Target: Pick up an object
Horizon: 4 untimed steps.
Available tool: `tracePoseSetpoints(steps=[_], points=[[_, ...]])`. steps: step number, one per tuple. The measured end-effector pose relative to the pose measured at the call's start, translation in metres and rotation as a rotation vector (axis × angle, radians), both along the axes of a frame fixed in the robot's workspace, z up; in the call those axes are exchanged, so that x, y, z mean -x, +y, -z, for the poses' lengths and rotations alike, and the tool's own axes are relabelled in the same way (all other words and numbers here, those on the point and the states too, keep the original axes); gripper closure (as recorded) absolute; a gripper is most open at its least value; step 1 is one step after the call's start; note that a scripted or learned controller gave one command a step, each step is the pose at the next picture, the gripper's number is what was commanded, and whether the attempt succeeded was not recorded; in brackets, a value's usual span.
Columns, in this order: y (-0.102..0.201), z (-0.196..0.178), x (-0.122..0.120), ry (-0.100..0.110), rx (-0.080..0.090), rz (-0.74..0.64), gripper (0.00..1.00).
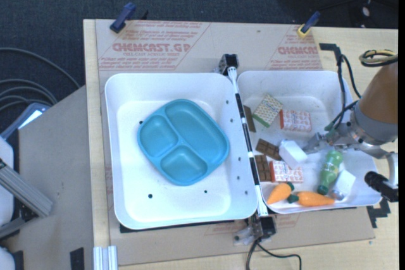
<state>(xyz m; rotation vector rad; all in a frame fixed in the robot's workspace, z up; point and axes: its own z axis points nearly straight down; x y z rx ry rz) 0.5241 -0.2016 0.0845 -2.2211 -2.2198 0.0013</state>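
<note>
Your pincer (323,143) hovers over the right bin (297,79); you cannot tell its opening or any hold. Green bottle (330,169) lies just below it, white block (293,152) beside it

Two shallow white bins sit side by side on a brown paper-covered bench (158,44). The left bin (120,136) holds a blue plastic plate with three compartments (182,141). The right bin (297,82) holds a clutter of small things: a checkered packet (267,110) at the far side, a red-and-white packet (297,120) just right of it, a white block (292,152), a brown chocolate bar (268,149), a green plastic bottle (330,170) and two orange toy carrots (314,199) along the near wall. The grey arm with an orange band (378,112) reaches in from the right, its gripper (324,142) just above the green bottle.
</note>
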Motion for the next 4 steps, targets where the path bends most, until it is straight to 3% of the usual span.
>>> tracePoseSetpoints(steps=[1, 2, 3, 4], points=[[0.003, 0.0, 0.045, 0.0, -0.001, 0.0, 0.0], [0.071, -0.003, 0.007, -0.014, 0.021, 0.008, 0.0], [0.077, -0.004, 0.043, -0.026, 0.035, 0.017, 0.0], [0.094, -0.005, -0.027, -0.036, 0.033, 0.013, 0.0]])
